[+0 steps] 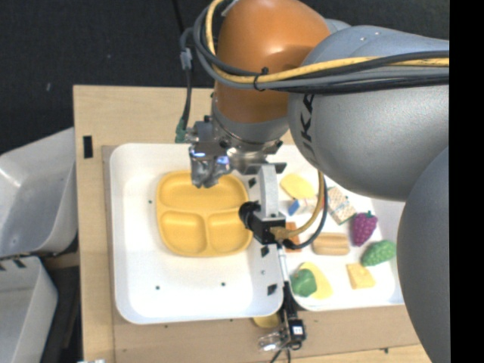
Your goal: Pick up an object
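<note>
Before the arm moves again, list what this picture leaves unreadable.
- gripper: it sits over the yellow divided plate's far rim; the wrist above hides its fingers, so its state is unreadable.
- Right bin: the arm's grey body covers its far and right parts.
- Small packet beside the purple grapes: print too small to read.
- Left bin's far edge: partly behind the orange band.

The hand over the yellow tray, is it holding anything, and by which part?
It cannot be told. The hand sits at the far rim of the yellow divided tray, but the view doesn't show a grip on it.
</note>
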Available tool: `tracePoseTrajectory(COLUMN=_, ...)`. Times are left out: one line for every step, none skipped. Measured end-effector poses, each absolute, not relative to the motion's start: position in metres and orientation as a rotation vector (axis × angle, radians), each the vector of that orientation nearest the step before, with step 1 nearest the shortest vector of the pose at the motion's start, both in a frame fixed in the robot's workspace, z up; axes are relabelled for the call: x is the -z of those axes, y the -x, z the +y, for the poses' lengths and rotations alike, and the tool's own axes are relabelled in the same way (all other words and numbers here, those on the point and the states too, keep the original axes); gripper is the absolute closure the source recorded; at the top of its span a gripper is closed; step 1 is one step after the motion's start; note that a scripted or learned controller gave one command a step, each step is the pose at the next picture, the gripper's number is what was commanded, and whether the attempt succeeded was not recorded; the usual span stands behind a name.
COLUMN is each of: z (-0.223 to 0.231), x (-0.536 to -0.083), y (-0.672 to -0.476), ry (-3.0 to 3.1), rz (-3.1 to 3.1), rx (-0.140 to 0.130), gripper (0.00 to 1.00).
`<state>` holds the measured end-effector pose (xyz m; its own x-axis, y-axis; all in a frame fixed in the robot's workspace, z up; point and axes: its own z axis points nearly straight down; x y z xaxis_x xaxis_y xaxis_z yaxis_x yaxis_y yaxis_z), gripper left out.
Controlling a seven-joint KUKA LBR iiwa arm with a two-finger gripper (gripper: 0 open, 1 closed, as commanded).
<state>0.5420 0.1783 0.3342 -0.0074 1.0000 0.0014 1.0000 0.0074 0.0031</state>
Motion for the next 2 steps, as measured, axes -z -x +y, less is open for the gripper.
tracePoseTrajectory(z=0.181, x=-0.347, y=-0.488, ry=-2.217, rz=2.229, rx=0.001, gripper=1.0)
tracePoseTrajectory(z=0.114, x=-0.446, y=-0.491, ry=-2.221, rz=2.213, rx=-0.013, gripper=1.0)
